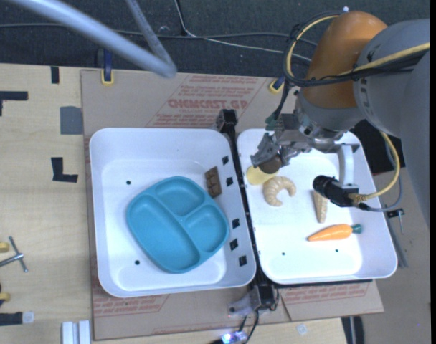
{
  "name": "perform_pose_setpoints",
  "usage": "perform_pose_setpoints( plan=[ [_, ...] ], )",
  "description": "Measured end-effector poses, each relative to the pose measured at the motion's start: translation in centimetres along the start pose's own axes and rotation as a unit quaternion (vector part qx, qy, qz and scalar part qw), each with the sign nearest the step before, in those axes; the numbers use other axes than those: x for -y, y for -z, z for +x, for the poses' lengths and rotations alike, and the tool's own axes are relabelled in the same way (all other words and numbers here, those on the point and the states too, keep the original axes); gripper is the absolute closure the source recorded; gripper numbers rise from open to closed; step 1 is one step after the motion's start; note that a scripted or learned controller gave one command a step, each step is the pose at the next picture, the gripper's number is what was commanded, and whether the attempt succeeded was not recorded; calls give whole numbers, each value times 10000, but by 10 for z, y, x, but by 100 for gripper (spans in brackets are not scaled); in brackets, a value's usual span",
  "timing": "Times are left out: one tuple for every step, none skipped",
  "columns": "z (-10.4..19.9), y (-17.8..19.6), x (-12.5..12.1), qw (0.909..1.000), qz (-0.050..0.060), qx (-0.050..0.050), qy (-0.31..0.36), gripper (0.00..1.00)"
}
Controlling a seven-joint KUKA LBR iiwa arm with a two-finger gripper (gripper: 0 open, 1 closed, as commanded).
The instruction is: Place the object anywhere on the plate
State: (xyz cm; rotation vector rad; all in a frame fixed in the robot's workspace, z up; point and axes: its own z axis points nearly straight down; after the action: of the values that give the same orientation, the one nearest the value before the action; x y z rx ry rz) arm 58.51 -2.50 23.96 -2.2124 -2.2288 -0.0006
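gripper low over right bin, upper-left corner; can't tell its grip state. croissant lies just below and right of it, close. carrot further down. blue plate in left bin

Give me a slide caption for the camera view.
Hand low in right bin near croissant, carrot nearby; blue plate in left bin.

plate: top open | bin divider: stands between bins | croissant, carrot: crowd right bin's middle
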Motion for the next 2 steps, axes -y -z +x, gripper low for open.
perform_pose_setpoints(
  plan=[
    [56,3,-9,10000,2,0,-2,100],
    [110,-16,-5,10000,19,3,-5,100]
  ],
)
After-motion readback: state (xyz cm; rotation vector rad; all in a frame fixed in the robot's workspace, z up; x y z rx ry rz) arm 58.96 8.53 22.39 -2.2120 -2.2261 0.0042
